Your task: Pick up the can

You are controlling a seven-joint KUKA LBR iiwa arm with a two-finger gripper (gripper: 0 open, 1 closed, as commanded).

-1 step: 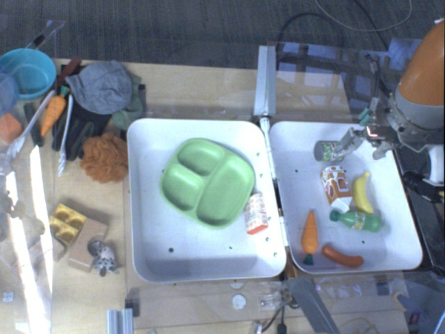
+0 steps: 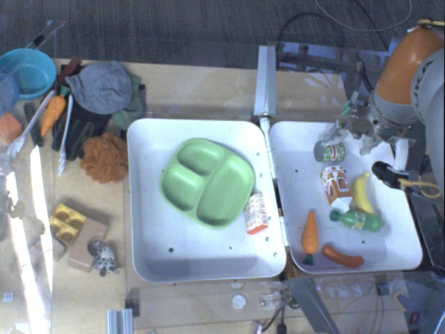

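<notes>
A small can (image 2: 331,150) with a green and red label lies on its side at the back of the right bin (image 2: 410,252). My gripper (image 2: 354,134) hangs just behind and to the right of it, fingers pointing down and spread. It is open, with nothing between its fingers. One fingertip (image 2: 340,126) is close to the can's top edge. A second red and white can-like cylinder (image 2: 256,212) lies in the left bin (image 2: 142,207), against the right wall.
Beside the can in the right bin lie a red and white carton (image 2: 336,182), a banana (image 2: 361,192), a green bottle (image 2: 356,219), a carrot (image 2: 309,234) and a sausage (image 2: 341,256). A green divided plate (image 2: 207,181) fills the left bin's middle.
</notes>
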